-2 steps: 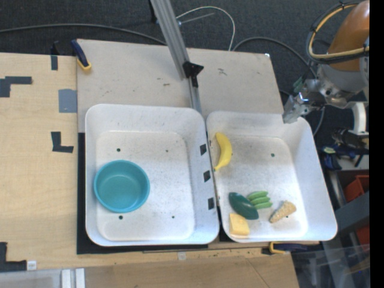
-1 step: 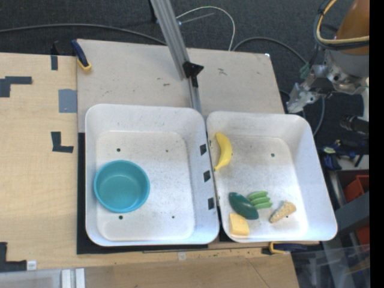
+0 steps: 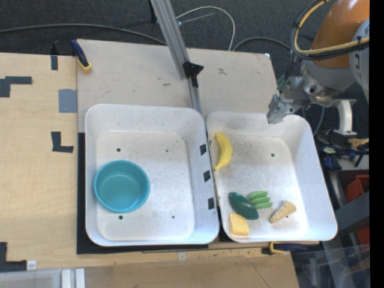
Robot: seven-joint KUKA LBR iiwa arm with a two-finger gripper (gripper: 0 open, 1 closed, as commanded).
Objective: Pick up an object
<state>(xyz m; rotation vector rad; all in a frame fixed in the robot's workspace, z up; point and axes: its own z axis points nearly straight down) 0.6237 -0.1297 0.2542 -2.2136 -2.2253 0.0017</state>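
Two shallow white plastic bins, left [image 3: 102, 122] and right [image 3: 306, 140], look matt and speckled with dark specks. The round teal plastic bowl [image 3: 122, 186] is smooth with a slight sheen. The yellow banana [image 3: 223, 150] looks like smooth plastic. The bench top on the left [image 3: 30, 161] shows pale wood grain. The arm's orange band [image 3: 342, 17] is glossy.

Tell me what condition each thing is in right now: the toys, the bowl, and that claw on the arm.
Gripper: above the right bin's far rim, nothing visibly held.
Banana: lying flat near the right bin's left wall.
Dark green piece: lying flat, touching the light green pods.
Light green pods: lying flat.
Yellow block: lying at the near wall.
Tan wedge: lying alone.
Blue bowl: upright in the left bin.
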